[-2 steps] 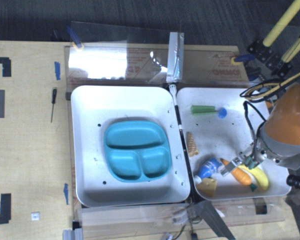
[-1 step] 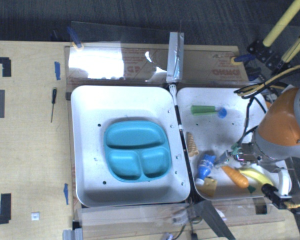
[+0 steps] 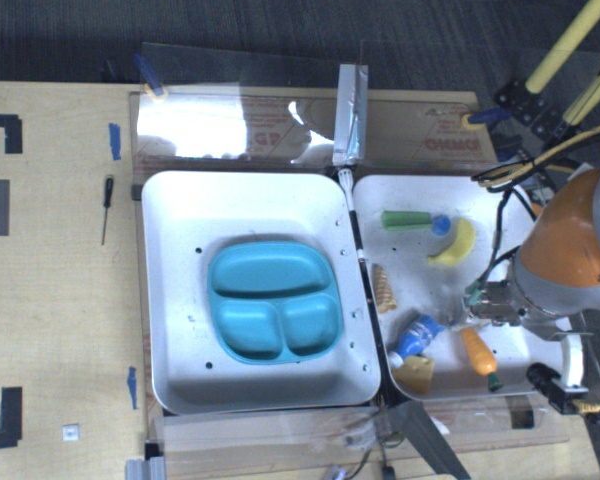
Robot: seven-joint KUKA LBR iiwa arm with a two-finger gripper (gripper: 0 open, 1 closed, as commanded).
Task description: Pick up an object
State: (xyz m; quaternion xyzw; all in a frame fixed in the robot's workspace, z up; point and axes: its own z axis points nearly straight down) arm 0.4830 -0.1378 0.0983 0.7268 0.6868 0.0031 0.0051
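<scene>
The right bin (image 3: 500, 193) holds several small objects: a green cylinder (image 3: 408, 220), a blue cap (image 3: 440, 226), a yellow banana (image 3: 455, 244), a brown ridged piece (image 3: 383, 287), a blue and white item (image 3: 417, 336), a tan lump (image 3: 415, 370) and an orange carrot (image 3: 477, 351). My gripper (image 3: 480, 303) hangs low over the middle of this bin, just above the carrot's upper end and right of the blue and white item. Nothing is seen in its grasp.
The left bin (image 3: 170, 268) carries a blue divided tray (image 3: 275, 298). The arm's orange band (image 3: 570, 238) and grey wrist cover the right bin's right side. Black cables (image 3: 505, 183) loop over its far right corner. A clear panel (image 3: 240, 118) stands behind the bins.
</scene>
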